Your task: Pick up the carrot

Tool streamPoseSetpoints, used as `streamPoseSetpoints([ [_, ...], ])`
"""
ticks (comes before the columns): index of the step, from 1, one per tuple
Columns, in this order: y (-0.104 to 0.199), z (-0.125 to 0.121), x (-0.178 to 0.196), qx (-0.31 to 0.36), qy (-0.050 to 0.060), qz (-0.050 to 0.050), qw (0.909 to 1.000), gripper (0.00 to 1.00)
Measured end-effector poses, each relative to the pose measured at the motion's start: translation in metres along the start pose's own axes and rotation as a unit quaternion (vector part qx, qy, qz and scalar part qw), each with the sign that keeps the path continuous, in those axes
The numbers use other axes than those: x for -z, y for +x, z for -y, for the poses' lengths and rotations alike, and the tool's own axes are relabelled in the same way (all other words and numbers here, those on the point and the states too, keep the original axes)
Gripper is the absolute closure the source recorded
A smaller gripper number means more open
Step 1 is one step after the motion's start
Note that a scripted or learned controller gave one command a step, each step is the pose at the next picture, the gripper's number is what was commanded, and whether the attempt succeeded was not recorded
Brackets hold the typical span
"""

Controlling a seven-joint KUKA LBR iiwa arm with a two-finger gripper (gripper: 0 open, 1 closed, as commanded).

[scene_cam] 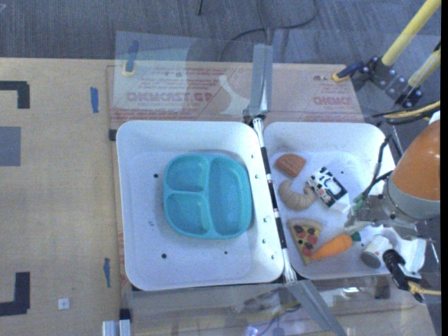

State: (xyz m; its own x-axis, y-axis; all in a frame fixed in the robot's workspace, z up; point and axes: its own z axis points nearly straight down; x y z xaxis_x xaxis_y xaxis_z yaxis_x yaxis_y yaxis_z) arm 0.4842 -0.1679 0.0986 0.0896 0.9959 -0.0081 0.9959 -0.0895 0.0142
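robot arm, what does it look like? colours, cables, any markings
The robot arm has a rounded grey body with a broad, glossy orange band above the wrist. A thin dark cable loops beside the wrist. The gripper is small, grey and metallic. No markings can be made out.

- Two white bins are counted: the left bin (136, 208) lies well to the left of the gripper (355, 219), and the right bin (350, 142) lies beneath it.
- One teal divided plate (208, 196) is counted, well to the gripper's left.
- One carrot (333, 246) is counted, near the gripper.
- One pizza slice (304, 236) is counted, beyond the carrot.
- One tan croissant (296, 196) is counted, left of the gripper.
- One brown ridged piece (290, 164) is counted.
- One black-and-white toy (327, 185) is counted, near the gripper.
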Motion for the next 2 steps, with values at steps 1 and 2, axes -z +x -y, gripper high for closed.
streamPoseSetpoints([
  [1,0.066,0.009,0.083,-0.1,0.008,-0.003,0.9949,1.0],
  [2,0.071,0.012,-0.004,-0.233,0.009,-0.003,0.9725,1.0],
])
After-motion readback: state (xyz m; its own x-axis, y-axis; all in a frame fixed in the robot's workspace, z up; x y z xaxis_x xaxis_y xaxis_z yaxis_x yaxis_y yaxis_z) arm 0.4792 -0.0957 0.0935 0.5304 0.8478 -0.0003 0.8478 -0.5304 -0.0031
